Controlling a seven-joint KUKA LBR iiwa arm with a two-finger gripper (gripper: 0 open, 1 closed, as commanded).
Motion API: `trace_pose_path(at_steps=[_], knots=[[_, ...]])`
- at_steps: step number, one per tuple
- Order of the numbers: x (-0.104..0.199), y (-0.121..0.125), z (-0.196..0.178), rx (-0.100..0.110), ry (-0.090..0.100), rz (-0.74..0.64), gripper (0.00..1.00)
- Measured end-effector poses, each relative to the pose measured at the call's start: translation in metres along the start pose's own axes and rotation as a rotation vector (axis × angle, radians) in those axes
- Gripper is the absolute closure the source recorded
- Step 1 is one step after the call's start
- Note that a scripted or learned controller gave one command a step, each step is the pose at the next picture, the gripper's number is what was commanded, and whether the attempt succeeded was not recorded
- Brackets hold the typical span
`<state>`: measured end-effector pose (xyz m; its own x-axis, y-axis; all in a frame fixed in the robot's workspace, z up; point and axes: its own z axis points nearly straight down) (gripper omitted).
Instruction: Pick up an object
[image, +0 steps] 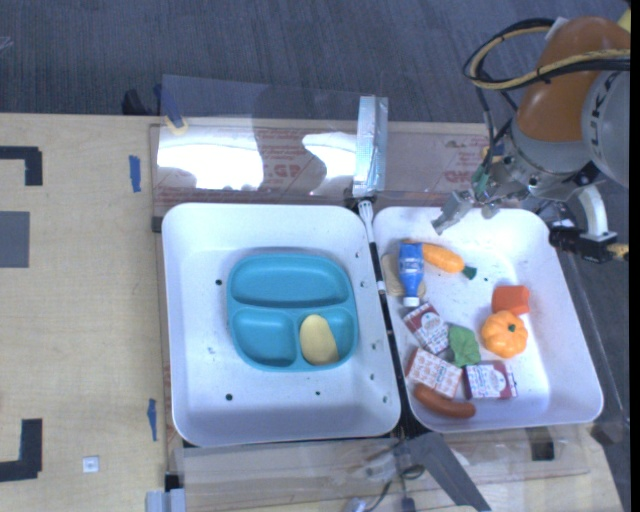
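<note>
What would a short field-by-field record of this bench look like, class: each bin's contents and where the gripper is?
left bin: blue divided tray with a yellow potato-like item in its lower right compartment
right bin: carrot, small bottle, orange pumpkin, red block, sausage, small cartons
gripper: above the right bin's far edge, holding nothing visible

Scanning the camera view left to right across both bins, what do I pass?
Blue tray → yellow potato-like piece in its lower-right compartment → blue-capped bottle → carrot → small pumpkin. The end effector hangs over the right bin's far rim.
</note>
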<state>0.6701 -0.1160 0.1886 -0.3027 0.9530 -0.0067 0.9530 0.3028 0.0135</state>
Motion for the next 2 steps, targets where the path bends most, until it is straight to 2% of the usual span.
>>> trace_pose_path(at_steps=[1, 2], knots=[[0.003, -0.001, 0.096, 0.009, 0.004, 0.042, 0.00], [-0.005, -0.008, 0.065, 0.008, 0.002, 0.263, 0.00]])
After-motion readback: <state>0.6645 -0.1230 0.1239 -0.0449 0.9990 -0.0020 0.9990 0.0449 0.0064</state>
